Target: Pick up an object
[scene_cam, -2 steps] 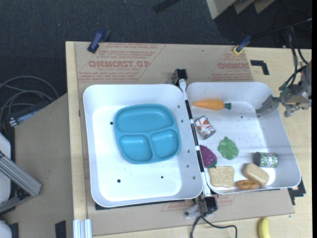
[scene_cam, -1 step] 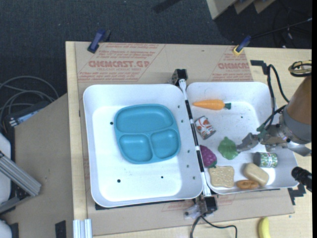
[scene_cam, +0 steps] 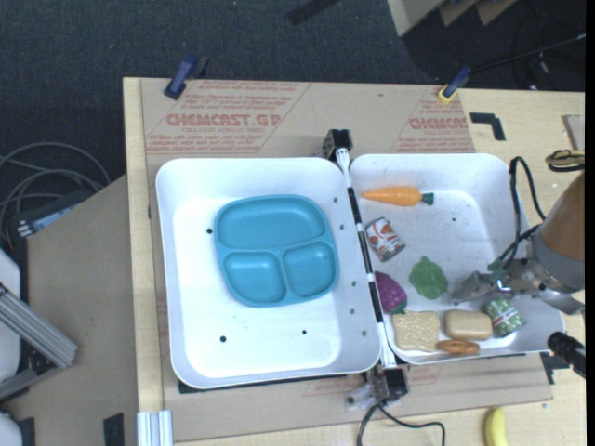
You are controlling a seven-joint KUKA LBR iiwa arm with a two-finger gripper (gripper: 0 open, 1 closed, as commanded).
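My gripper [scene_cam: 482, 282] reaches in from the right, low over the right bin [scene_cam: 483, 177]. It hangs just above a beige bread roll [scene_cam: 468, 324] and a small green-and-white can [scene_cam: 505, 317], and just right of a green leafy piece [scene_cam: 429, 278]. Nothing shows held in it. Elsewhere in this bin lie an orange carrot [scene_cam: 395, 195], a red-and-white can [scene_cam: 383, 238], a purple piece [scene_cam: 390, 293], a square cracker [scene_cam: 416, 331] and a brown sausage [scene_cam: 457, 347].
The left bin [scene_cam: 186, 249] holds a blue divided plate [scene_cam: 275, 249]. A black divider with clamps runs between the bins. A black cable [scene_cam: 517, 193] arcs over the right bin's far right wall. A yellow object [scene_cam: 495, 427] lies on the bench in front.
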